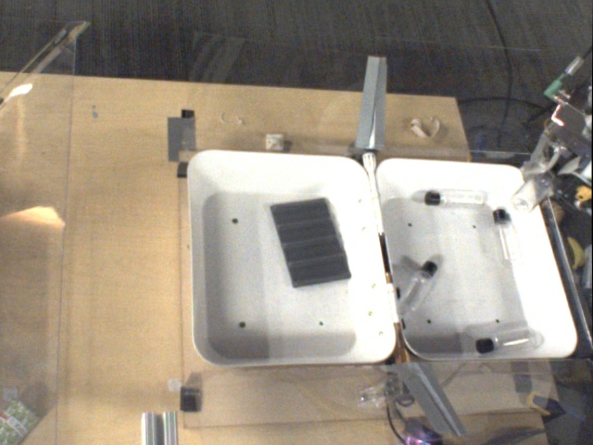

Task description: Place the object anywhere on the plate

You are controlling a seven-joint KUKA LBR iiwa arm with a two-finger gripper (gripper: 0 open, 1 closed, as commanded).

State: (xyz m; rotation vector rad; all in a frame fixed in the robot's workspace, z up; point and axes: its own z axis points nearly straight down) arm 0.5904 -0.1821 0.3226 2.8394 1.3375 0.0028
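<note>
Pale wood is filling most of the picture: the bench is stretching out under two white bins that are sitting side by side, rims touching. The left bin is carrying the dark grey ribbed plate, which is lying flat near the bin's middle, turned at a slight angle. Nothing is resting on it yet. The right bin is holding four clear tubes with black caps, all well apart from the plate. The far tube is lying along the far wall. The right-hand tube is running down the right side. The middle tube is lying tilted close to the left wall, and the near tube is lying along the near wall. A grey metal post is standing at the far side where the two bins meet. A small black block is sitting off the left bin's far corner. As for how the gripper is set, I cannot tell.
</note>
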